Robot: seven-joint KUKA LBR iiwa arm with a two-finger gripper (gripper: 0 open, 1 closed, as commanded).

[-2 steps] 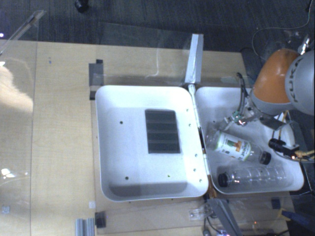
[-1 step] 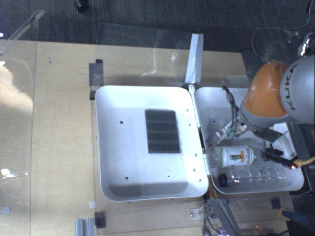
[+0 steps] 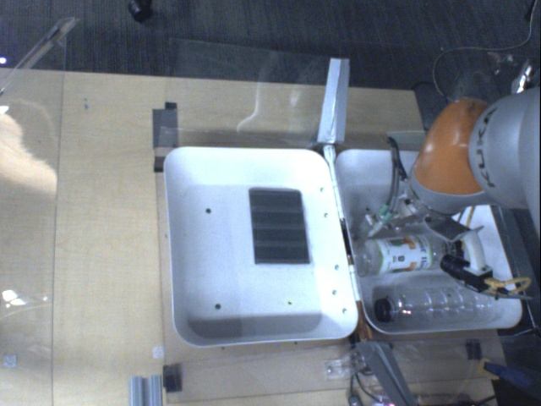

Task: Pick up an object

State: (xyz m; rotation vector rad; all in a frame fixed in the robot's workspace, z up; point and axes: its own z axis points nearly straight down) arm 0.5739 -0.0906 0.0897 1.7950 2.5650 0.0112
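The grey arm (image 3: 499, 155) comes in over the right bin (image 3: 359, 169) from its right edge, with the orange band bulging above the bin's far right part and the wrist bent downward toward the bin's middle. On the grey casing beside the band stand large dark letters, cut off by the picture's edge and not fully readable. The end effector (image 3: 390, 216) sits low near the bin's centre, just above a small can (image 3: 397, 255); cables and metal parts crowd it, and I cannot tell how wide it is or whether it has anything in its grasp. The small can lies on its side in the middle of the right bin, with a white and green label whose print is too small to read. A clear plastic bottle (image 3: 435, 305) with a dark cap lies along the bin's near edge. The left bin (image 3: 190, 227) holds a dark ribbed rectangle (image 3: 278, 226) at its centre.
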